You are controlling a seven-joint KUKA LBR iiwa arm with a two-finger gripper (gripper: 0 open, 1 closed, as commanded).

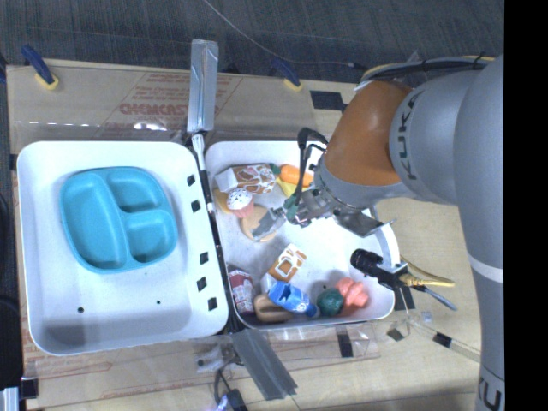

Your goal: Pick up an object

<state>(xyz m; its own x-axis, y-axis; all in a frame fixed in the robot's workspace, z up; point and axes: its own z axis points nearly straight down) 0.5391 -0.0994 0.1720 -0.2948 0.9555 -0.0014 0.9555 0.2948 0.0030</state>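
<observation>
Bench (103, 92), right bin (327, 252) crowded. Gripper (269, 223) hung over bin's far-left part, tip slanting left. Tan piece (247, 223) lay just left of tip, partly under it; judged nearest target. Contact unclear. Tan piece's long axis hidden. Gripper spread or closed: couldn't tell.

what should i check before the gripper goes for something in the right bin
1. Gripper over the right bin: ok, it sits low in the bin's upper half.
2. Object already held: cannot tell.
3. Target within reach: ok, a tan toy piece lies right at the gripper.
4. Target clear of neighbours: not ok, a pale speckled ball and a brown and white carton crowd it.
5. Drop space in the left bin: ok, bare floor shows around the blue divided plate.
</observation>
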